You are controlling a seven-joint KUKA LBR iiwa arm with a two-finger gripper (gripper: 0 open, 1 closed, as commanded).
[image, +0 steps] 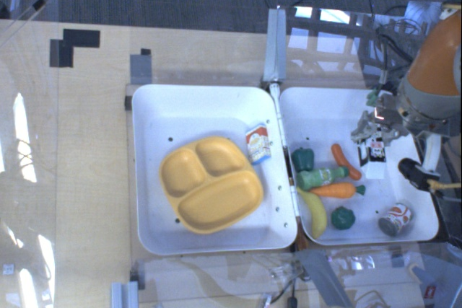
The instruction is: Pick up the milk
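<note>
The milk (258,143) is a small white carton with blue and red print. It lies in the left bin (151,155), near that bin's right wall and touching the upper right rim of a yellow divided plate (211,184). My gripper (375,146) hangs over the right bin (317,108), at its right side, well to the right of the milk. It sits just right of an orange carrot (345,161). I see nothing of the milk at the gripper.
The right bin holds a green pepper (303,157), a green bottle (323,177), a second carrot (335,190), a banana (314,212), a broccoli piece (343,218) and a can (395,219). A metal post (275,47) stands behind the bins' shared wall.
</note>
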